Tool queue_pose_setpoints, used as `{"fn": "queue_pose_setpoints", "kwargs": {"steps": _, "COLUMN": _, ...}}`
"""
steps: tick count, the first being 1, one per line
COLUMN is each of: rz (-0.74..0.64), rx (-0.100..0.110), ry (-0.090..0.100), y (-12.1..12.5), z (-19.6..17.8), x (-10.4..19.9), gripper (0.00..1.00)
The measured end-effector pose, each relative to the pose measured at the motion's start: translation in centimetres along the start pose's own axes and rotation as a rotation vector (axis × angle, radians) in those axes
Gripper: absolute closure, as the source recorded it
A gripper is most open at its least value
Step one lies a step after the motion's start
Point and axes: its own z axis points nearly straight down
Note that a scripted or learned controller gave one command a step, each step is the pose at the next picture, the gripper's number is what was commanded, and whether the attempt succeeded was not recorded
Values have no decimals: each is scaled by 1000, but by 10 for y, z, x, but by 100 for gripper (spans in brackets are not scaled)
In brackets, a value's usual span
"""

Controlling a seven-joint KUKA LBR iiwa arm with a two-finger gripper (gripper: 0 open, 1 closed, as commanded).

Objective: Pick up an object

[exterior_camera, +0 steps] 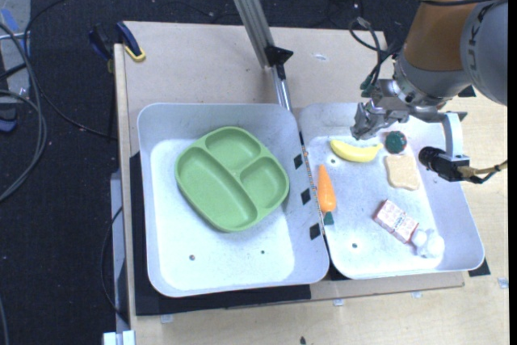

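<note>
Two shallow white bins sit side by side on a pale wood bench (202, 52). The left bin (161, 254) holds a matte green plastic plate (233, 178), rounded, with three compartments, tilted toward the bin's centre. The right bin (452, 246) carries small items: a curved yellow banana (354, 150) near its far edge, a dark green round piece (395, 143) just beside it, a flat tan toast slice (402, 171) toward the right edge, a tapered orange carrot (325, 188) along the left edge, and a pink-and-white carton (397, 220) lying flat near the front right corner, a small whitish lump (430, 242) just beside it.

The arm comes in from the right, its orange band bulging above the grey wrist, and points downward over the right bin's far edge. The gripper (365, 125) hangs just above the banana's far end; finger spread cannot be told, and nothing is seen between them. A slanted metal pole (246, 0) crosses the bench's far side.
</note>
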Motion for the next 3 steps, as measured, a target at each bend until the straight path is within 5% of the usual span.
{"fn": "queue_pose_setpoints", "kwargs": {"steps": 3, "rz": 0, "rx": 1, "ry": 0, "y": -28, "z": 11, "x": 169, "gripper": 100}}
